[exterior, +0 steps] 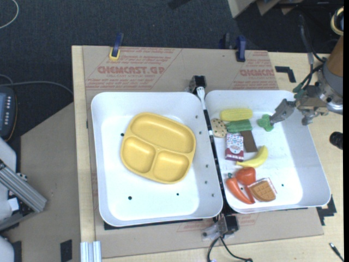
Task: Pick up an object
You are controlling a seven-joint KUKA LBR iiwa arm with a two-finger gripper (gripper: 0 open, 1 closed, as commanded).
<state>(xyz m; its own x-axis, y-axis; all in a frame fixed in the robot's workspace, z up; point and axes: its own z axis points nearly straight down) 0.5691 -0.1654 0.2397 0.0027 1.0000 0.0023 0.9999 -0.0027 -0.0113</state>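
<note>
A grey robot arm reaches in from the right over a worktop point(163, 70) covered in brown board, which carries two shallow white bins side by side. Its jaws point(297, 111) hang over the upper right part of the right bin point(308, 168), near its rim; one grey finger point(282, 111) angles down and left, but whether the jaws are open or closed cannot be told from this angle, and nothing is clearly seen between them. Just left of the jaws, seemingly touching that finger's tip, lies a small green toy point(265, 122). Further left sit a yellow corn cob point(236, 114) and, just below it, a dark green block point(239, 126), with a speckled cookie point(218, 127) at the bin's left edge. Below and left of the jaws lie a red-and-white packet point(234, 147), a brown bar point(250, 141) and a yellow banana point(257, 157). Well below are a red pepper point(245, 175), an orange carrot point(238, 190) and a waffle-like piece of toast point(263, 190). Far left of the jaws, the left bin point(109, 190) holds a yellow three-compartment tray point(157, 147).
</note>
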